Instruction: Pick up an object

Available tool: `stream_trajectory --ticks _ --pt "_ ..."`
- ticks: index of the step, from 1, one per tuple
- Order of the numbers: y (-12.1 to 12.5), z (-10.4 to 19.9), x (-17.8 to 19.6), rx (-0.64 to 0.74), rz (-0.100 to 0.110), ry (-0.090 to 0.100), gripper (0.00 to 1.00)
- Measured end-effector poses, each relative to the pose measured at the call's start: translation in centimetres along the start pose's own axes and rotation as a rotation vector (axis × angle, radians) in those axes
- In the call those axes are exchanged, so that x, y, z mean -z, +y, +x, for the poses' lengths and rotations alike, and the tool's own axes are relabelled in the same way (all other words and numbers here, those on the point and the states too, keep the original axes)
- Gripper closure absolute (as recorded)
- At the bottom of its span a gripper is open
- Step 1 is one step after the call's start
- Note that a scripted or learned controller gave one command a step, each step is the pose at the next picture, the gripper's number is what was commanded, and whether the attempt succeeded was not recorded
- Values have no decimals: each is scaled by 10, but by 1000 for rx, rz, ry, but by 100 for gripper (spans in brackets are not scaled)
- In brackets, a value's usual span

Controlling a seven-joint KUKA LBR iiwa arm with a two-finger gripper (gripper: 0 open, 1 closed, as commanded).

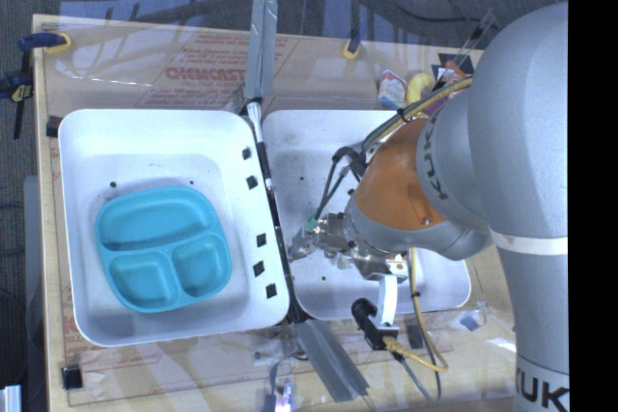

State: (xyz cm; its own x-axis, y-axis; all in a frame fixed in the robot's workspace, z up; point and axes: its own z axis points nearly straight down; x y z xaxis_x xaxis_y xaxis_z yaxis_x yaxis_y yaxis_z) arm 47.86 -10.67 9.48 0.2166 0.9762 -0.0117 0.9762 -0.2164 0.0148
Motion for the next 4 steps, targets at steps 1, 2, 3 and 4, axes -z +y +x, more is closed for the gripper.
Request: stream_trajectory --ticks 1,2,3,4 --pt "55 -19 -5 84 18 13 0" --pt "116 -18 -5 48 18 13 0" --pt "22 4 -1 9 8 1 0" --pt "53 11 141 -253 20 10 0"
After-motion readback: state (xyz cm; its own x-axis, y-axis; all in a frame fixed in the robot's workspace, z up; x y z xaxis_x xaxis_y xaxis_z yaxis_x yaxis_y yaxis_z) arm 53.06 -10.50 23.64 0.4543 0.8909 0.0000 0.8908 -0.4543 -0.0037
